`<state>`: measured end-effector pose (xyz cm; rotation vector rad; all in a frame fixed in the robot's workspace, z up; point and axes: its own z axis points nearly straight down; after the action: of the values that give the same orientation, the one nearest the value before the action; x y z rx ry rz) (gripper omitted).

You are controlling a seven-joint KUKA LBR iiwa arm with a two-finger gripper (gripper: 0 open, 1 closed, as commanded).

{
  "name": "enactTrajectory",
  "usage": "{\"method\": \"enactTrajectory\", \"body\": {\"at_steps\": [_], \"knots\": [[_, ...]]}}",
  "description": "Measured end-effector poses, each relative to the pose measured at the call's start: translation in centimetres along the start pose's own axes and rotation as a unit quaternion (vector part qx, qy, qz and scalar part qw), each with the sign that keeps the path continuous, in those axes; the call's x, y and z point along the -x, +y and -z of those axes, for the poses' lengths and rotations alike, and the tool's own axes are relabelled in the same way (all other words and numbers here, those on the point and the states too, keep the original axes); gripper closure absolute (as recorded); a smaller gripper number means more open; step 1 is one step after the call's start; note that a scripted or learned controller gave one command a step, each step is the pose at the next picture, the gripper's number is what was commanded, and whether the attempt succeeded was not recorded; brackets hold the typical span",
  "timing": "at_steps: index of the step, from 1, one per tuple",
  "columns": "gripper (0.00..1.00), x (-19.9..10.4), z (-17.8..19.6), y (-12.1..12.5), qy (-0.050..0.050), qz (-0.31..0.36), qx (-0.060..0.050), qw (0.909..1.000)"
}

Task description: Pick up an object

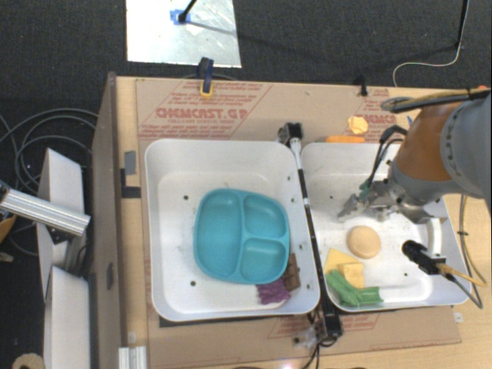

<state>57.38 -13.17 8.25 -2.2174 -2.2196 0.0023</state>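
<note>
A cardboard sheet (231, 102) with red lettering is covering the bench under the two white bins. A yellow and blue clamp (206, 78) is gripping its far edge, and a small black clip (361, 88) is sitting further along that edge. A shiny foil square (183, 21) is lying on the dark floor beyond the bench. Black cables (31, 141) are looping at the left, beside a metal rail (42, 210). A thin cord (438, 56) is trailing across the floor at the upper right.
</note>
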Motion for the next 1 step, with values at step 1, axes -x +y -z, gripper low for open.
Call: {"method": "enactTrajectory", "body": {"at_steps": [1], "knots": [[0.0,3.3,1.83,-9.2,-0.001,-0.004,-0.001,1.0]]}}
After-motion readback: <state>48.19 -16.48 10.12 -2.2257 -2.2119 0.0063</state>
